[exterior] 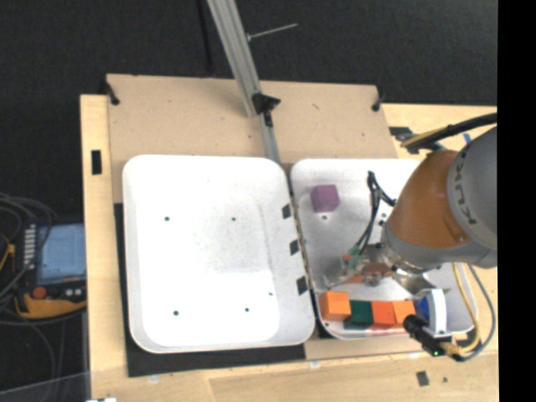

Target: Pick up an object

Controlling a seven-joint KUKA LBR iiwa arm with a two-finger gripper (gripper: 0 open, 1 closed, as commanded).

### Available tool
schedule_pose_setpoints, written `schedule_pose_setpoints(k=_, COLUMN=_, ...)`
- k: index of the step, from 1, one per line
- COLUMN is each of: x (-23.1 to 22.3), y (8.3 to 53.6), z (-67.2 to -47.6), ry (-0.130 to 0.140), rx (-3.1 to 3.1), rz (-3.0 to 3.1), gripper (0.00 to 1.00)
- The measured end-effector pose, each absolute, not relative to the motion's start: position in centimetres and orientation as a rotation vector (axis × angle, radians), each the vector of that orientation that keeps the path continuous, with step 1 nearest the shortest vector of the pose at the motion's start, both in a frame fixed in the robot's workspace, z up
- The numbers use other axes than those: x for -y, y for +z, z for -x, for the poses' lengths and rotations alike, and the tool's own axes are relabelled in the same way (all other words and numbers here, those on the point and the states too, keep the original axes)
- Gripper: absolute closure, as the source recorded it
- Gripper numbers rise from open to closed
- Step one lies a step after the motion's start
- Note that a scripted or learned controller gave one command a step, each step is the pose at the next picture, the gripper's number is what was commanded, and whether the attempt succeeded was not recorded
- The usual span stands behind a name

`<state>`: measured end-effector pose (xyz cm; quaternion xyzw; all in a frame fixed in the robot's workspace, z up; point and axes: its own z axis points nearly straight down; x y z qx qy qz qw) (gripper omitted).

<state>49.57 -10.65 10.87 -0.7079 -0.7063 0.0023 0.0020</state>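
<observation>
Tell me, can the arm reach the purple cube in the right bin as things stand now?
Probably yes. The purple cube sits alone near the right bin far edge, with bare floor around it, and the arm already hangs over that bin.

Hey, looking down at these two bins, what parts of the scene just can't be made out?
- Gripper, camera view: its state is unreadable under the arm's wrist.
- Right bin: the arm covers much of its floor.
- Blue object: partly hidden, shape unclear.
- Dark green block: wedged between the orange blocks, its outline blurred.
</observation>
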Motion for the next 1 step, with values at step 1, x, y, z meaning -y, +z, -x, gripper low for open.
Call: schedule_pose_setpoints(k=1, x=10.63, y=12.29, z=-49.85, ry=-0.006, rx=2.212, rz=2.236, gripper=1.00)
